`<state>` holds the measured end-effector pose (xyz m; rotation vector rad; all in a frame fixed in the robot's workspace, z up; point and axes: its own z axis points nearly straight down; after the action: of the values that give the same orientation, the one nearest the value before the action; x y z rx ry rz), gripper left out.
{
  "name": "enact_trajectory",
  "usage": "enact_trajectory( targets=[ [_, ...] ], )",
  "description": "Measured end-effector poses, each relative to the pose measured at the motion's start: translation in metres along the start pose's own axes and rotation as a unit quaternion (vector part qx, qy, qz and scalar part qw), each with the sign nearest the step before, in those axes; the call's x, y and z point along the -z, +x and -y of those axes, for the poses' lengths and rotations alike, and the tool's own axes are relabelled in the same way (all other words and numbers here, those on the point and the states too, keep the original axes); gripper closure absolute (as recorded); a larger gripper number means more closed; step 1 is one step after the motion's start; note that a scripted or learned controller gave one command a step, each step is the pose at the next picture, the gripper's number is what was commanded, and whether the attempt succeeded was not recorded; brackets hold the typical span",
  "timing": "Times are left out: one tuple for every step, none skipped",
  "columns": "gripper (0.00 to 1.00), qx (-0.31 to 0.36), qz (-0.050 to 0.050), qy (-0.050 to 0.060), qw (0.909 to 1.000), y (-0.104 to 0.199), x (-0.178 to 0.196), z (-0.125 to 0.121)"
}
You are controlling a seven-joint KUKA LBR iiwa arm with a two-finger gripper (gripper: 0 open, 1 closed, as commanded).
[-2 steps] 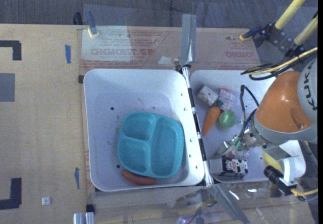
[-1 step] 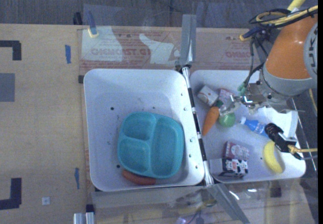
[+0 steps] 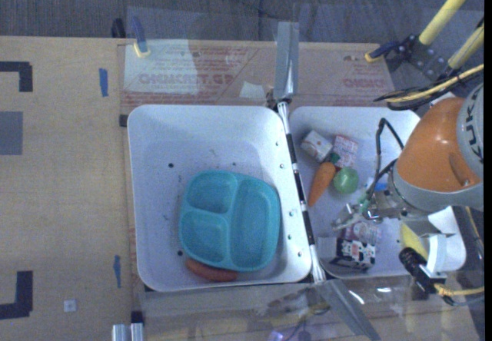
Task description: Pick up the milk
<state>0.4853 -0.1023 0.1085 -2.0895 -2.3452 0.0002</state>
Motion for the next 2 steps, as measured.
enact_trajectory(
  targets=[
    [0.00, 0.075, 0.000, -0.001, 0.9972, 0.023, 0.076, -0.036],
    [0.00, 0.067, 0.001, -0.004, 0.9977, 0.001, -0.019, -0.009]
  ],
)
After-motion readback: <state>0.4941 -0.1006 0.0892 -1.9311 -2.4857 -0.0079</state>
